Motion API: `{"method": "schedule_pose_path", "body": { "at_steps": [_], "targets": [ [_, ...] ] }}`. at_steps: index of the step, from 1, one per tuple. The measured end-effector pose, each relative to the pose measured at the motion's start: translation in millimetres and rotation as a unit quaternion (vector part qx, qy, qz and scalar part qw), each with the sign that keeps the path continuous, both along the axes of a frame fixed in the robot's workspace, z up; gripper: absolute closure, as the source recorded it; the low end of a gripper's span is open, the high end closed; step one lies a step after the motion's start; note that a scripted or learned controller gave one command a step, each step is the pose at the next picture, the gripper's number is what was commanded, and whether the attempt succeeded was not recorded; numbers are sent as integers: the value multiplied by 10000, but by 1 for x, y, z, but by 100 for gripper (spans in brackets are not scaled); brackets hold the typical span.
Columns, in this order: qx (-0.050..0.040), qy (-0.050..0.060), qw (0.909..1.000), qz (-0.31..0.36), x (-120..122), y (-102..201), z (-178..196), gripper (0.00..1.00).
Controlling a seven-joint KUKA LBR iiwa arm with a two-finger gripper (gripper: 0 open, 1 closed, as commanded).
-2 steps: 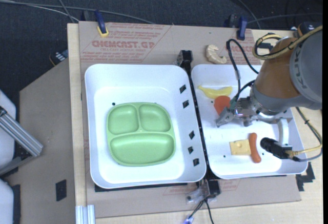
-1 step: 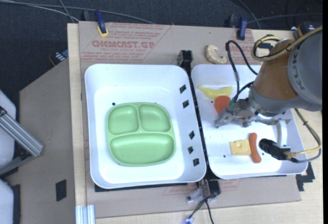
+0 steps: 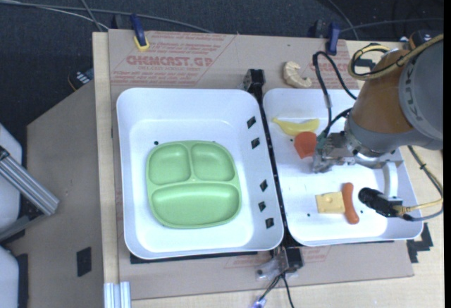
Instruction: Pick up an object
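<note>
Four food items lay in the right bin (image 3: 394,229); the tool (image 3: 323,158) hung beside the red piece (image 3: 305,144), grip state indeterminable.

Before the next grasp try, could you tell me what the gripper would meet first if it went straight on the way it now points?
Probably the orange-red piece at the gripper tip, in the right bin; otherwise the bin floor beside it. Depth is hard to judge from above.
</note>
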State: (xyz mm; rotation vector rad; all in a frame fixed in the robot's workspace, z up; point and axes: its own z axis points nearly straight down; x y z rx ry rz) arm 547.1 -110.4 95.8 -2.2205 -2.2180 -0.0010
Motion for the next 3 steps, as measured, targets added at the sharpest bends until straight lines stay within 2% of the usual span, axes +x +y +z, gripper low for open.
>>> {"method": "schedule_pose_path", "body": {
  "at_steps": [2,3],
  "targets": [
    [-20,-41,10000,13,14,-4,113,100],
    [-16,-31,10000,15,15,-4,142,100]
  ]
}}
